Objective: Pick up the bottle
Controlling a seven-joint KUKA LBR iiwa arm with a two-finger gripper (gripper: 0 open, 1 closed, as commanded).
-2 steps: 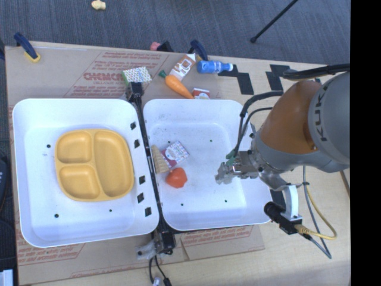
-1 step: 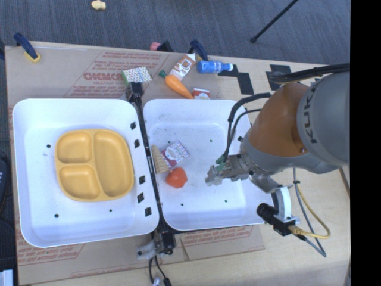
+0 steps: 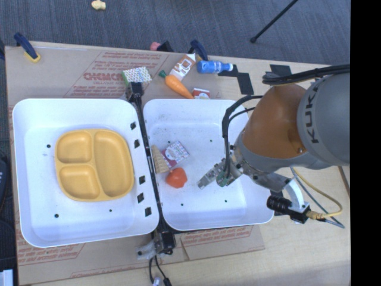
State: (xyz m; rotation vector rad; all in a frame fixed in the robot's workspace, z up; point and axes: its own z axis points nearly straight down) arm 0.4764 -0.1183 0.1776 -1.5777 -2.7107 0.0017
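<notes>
Grey and orange, the arm bends low over the right bin (image 3: 196, 216), its gripper (image 3: 209, 177) slightly parted, empty. Beyond it lies a blue bottle (image 3: 213, 67) outside the bin.

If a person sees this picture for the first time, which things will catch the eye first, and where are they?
The big grey and orange arm stands out at the right, its end effector low over the right bin. Next comes the yellow divided plate in the left bin. A small red object lies in the right bin, to the left of the end effector.
</notes>
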